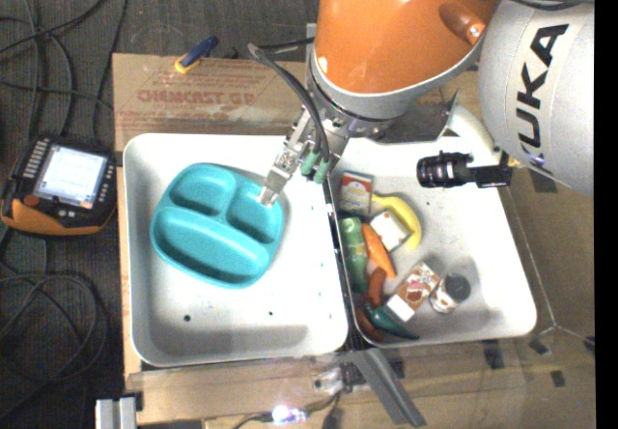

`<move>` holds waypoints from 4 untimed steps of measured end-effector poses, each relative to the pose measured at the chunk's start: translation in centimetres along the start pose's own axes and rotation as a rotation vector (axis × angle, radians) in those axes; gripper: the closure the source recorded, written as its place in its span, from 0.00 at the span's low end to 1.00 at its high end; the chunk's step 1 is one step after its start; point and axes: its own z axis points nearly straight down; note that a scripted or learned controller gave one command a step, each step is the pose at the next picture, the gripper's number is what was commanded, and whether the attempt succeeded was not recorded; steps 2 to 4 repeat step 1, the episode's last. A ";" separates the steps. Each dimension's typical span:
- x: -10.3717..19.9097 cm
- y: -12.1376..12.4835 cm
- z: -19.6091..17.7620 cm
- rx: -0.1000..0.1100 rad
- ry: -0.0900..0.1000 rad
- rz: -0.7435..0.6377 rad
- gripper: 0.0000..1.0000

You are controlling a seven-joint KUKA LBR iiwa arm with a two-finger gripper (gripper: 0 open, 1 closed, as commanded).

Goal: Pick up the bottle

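Two white bins, L (145,321) & R (512,311). Nearest in R bin: small printed carton (420,284), then orange carrot (377,253). The green bottle (350,248), if it is one, lies beside the carrot along R bin's left wall, w/ banana (407,216) further back. L bin holds teal divided tray (217,229). Gripper (273,184) is over the tray's far right corner, apart from bottle; claw state can't tell. Cardboard (193,99) beyond.

A teal plastic divided tray (220,224) lies in the left white bin (145,321); a yellow plastic banana (410,217) and small cartons rest in the right white bin (512,301).
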 end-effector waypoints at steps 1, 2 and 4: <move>-0.1 0.0 -0.9 0.000 -0.002 0.002 1.00; -0.1 0.0 -0.9 0.000 -0.002 0.002 1.00; -0.1 0.0 -0.9 0.000 -0.002 0.002 1.00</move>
